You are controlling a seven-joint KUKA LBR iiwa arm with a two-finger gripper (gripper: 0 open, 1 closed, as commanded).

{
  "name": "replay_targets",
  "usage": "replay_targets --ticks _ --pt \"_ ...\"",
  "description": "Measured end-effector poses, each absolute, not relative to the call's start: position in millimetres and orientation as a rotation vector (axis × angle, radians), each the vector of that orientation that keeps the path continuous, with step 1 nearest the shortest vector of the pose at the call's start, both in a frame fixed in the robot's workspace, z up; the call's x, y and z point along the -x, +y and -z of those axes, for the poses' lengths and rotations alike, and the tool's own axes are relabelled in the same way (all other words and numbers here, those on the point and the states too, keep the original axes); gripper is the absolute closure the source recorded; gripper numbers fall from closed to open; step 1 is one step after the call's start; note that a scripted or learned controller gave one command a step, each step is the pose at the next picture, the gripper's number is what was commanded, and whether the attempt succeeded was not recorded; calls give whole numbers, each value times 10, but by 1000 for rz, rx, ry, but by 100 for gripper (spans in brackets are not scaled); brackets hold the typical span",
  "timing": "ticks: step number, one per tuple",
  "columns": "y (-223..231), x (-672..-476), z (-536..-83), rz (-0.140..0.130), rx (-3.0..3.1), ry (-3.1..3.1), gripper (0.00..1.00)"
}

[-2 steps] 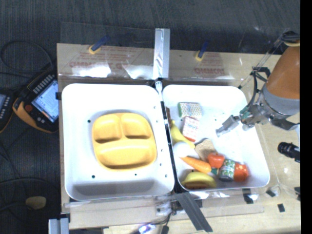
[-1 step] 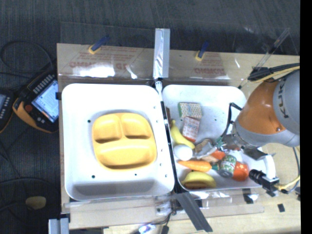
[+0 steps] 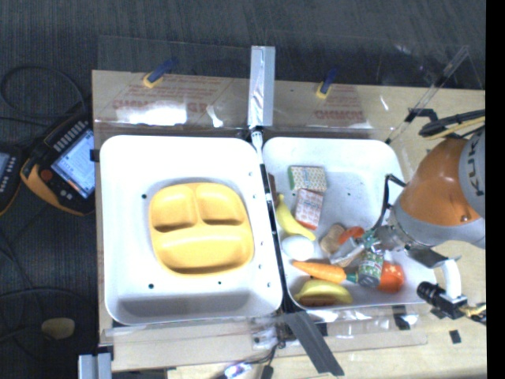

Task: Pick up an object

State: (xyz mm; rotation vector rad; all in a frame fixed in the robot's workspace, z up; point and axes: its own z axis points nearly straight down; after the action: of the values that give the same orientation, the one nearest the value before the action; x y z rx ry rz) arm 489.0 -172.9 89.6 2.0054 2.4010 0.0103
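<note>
A: Starting at the left, the black and orange handheld control pendant lies on the dark carpeted floor, its cables trailing past the bench. Then comes the left shallow white plastic bin, which holds a yellow moulded plastic tray with three compartments.

B: And the pickable things?

A: All in the right shallow white plastic bin. A yellow toy banana sits against the divider, with a white egg-like ball just below it, an orange toy carrot and a second yellow fruit piece near the front wall. Two small printed food cartons lie further back.

B: Where is the gripper?

A: The two-finger gripper is down in the heap at the bin's right side, among a small green-labelled can, a red tomato-like toy and some crumpled wrapping. Whether its fingers are apart or closed cannot be told; the clutter hides them.

B: The risk, then?

A: Probably a glancing grip. The pieces touch and overlap, so the fingers could nudge the can aside, catch two things at once, or close on a rounded toy that slips out.

B: And the surroundings?

A: A pale wooden bench with clear sheeting clipped behind the bins.
</note>
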Motion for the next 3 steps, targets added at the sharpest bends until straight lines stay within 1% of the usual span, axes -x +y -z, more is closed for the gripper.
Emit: replay_targets --ticks 2,3 --pt "-1924 -5152 -885 -7 -1849 2535 0" --pt "-2156 -5626 -886 1 -1462 2770 0"
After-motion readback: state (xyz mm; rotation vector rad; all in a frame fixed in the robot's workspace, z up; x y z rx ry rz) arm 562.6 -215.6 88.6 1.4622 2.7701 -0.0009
